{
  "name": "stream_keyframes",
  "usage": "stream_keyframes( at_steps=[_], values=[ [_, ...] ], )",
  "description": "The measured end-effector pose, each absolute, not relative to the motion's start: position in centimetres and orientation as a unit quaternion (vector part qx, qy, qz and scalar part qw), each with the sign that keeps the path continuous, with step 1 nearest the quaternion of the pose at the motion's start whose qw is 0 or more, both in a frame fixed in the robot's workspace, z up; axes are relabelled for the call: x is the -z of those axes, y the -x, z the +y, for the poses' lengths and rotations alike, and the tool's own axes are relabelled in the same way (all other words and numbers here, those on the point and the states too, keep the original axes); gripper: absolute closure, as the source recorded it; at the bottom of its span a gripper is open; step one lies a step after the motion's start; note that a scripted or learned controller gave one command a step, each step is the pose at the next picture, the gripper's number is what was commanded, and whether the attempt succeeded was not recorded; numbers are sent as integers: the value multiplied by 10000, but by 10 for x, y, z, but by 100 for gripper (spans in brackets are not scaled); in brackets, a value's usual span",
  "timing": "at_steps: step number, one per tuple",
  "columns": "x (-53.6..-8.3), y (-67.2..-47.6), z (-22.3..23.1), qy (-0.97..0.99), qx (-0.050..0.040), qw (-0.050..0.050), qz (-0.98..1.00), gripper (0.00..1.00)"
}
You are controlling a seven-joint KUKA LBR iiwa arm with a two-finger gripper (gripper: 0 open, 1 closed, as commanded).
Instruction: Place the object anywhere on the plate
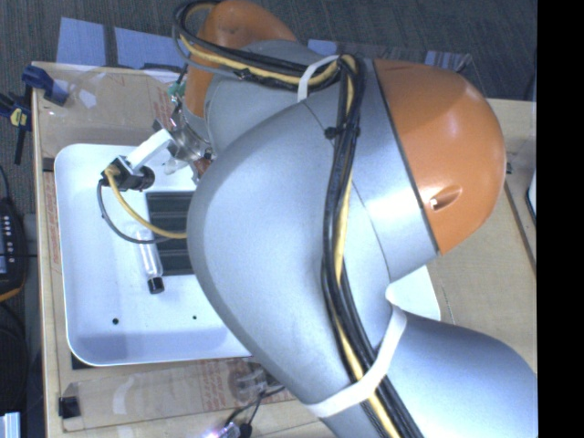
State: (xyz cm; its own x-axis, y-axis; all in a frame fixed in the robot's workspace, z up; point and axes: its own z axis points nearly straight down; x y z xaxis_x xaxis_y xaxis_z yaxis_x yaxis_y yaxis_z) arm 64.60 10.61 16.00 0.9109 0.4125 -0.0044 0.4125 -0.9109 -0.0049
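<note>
My grey arm (301, 245), with its orange band (447, 153), fills the middle and right of the camera view and hides most of the bench. The gripper (157, 261) hangs over the left white bin (91, 327), near the bin's middle. Its dark ribbed body (170, 210) sits just above it in the image. A yellow and black cable (119, 210) loops beside the gripper. I see nothing between the gripper and the bin floor, and the arm covers whatever lies to the right of it.
The left bin's bare white floor shows along its left and near sides. The wooden bench edge (41, 245) runs past the bin. A blue clamp (41, 82) sits at the far left corner, and dark gear (7, 245) at the left border.
</note>
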Motion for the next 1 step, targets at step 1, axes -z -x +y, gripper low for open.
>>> stream_keyframes(
  at_steps=[1],
  values=[
    [-90,-615,203,9720,-30,9,-2351,0]
  ],
)
